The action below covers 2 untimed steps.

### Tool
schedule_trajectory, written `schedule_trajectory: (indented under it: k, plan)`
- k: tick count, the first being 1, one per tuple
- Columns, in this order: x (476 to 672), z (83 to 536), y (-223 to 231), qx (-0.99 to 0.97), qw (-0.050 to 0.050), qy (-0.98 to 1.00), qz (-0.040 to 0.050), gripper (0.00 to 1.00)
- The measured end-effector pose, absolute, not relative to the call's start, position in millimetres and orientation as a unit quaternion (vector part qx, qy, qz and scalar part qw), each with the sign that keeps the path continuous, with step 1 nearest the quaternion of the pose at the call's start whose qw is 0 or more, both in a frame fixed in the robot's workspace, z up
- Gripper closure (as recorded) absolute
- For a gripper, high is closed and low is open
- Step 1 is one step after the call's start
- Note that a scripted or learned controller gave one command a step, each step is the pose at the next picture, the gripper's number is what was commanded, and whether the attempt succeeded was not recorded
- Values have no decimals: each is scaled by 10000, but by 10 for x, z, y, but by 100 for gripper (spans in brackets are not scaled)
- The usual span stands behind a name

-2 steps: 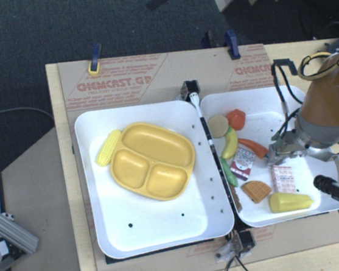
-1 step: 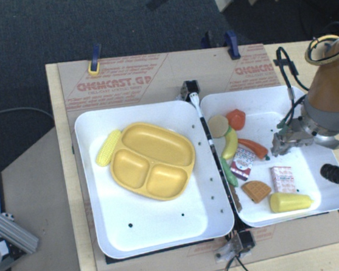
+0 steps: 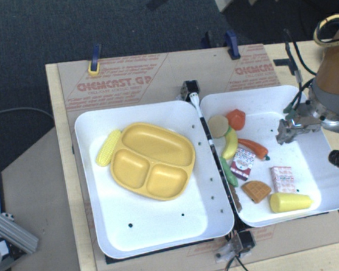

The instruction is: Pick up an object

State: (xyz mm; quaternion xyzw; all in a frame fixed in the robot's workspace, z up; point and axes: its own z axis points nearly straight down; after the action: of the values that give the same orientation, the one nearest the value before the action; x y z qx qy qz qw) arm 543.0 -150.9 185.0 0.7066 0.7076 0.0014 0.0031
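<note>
Camera view, yellow tray (image 3: 153, 160) and corn (image 3: 108, 148) in left bin (image 3: 96, 190), pincer (image 3: 287, 131) state unclear, over right bin (image 3: 324, 198)

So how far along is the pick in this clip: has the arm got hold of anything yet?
Done so far: the gripper has reached in over the right bin. In hand: nothing that shows; no item sits between its fingers, and it hangs over bare bin floor. Left to do: the whole pick. The toy food, such as the carrot, the banana and the yellow cone, lies loose in the bin.
</note>
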Motion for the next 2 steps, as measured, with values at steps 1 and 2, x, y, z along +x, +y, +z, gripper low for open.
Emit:
schedule_trajectory:
  k: [1, 2]
  plan:
    - [5444, 2278, -1510, 7065, 32, 7077, 16, 100]
    - [5484, 2175, -964, 7053, -16, 7089, 2, 100]
